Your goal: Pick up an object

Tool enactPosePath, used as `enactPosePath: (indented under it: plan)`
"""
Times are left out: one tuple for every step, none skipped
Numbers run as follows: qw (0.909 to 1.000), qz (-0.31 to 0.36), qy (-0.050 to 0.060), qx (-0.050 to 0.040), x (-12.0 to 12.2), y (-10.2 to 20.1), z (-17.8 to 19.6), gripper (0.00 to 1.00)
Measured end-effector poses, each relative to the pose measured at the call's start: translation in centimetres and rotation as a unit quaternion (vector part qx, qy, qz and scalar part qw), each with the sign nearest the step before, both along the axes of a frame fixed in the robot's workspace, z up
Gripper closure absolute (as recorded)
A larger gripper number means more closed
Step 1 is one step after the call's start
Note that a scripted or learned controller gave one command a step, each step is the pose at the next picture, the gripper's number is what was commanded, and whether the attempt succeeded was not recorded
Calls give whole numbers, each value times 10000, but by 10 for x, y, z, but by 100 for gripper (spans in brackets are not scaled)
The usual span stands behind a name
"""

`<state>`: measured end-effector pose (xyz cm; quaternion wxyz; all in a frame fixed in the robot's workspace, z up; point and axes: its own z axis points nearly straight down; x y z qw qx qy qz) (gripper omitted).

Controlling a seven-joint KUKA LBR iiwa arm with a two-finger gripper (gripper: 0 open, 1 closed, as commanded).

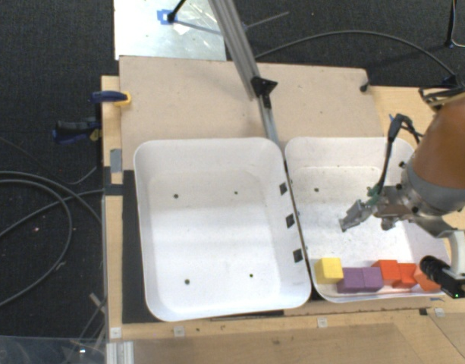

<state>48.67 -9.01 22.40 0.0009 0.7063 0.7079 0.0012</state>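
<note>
Overhead, no readable writing appears. The left bin point(217, 226) sits beside the right bin point(331, 173), where a yellow block point(328, 269), purple block point(360, 279) and orange block point(395, 272) line the 6 o'clock wall. The gripper point(353, 216) hangs above them; its grip cannot be told.

Matt plastic bins on a fibreboard bench

Both white bins point(217, 226) look like smooth, faintly speckled plastic; the bench top point(186, 97) behind them is matt tan fibreboard. Just below the dull metal gripper point(355, 215), the yellow block point(328, 269), purple block point(360, 279) and orange blocks point(397, 272) appear matt, smooth-sided.
</note>
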Motion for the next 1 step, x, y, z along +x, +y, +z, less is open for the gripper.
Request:
enactPosePath:
  plan:
    - [10000, 42, 19, 14, -2, 64, -35, 0]
